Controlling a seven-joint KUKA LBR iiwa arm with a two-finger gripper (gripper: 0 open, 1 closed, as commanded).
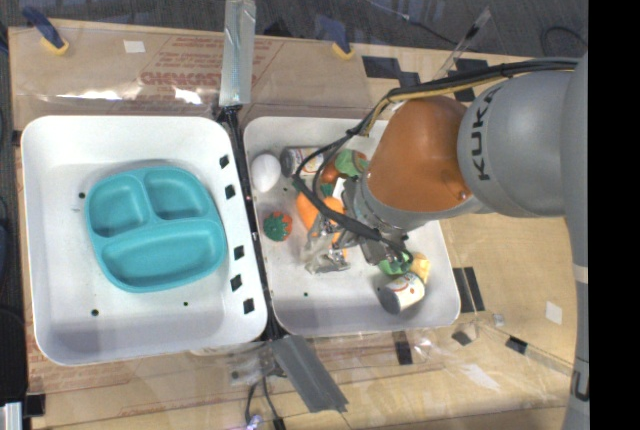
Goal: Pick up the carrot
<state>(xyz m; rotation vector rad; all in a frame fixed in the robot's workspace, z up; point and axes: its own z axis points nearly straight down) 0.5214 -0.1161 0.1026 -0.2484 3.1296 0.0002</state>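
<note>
- Camera view: the metal two-finger gripper (328, 246) hangs below the grey arm's orange-banded wrist (420, 158), low in the right shallow white bin (290, 308), its tips at or near the floor.
- Whether its grasp is wide or narrow I cannot tell; the wrist and cables crowd it, and nothing can be seen between the tips.
- The orange carrot (308, 208), a short tapered piece, lies on the bin floor just beside the gripper, up and to the left, partly under black cables.
- Around it: a white egg-shaped object (265, 172) near the bin's left wall, a small red-and-green toy (277, 226), a white-and-grey can lying on its side (400, 295), a green-topped piece (395, 266).
- The left white bin (50, 318) holds a teal divided plastic plate (155, 226), well apart from the action.
- Judgement: the approach looks done, the arm being down among the objects. The grasp itself is unconfirmed and the lift is still to come, so the task is early to middling.
</note>
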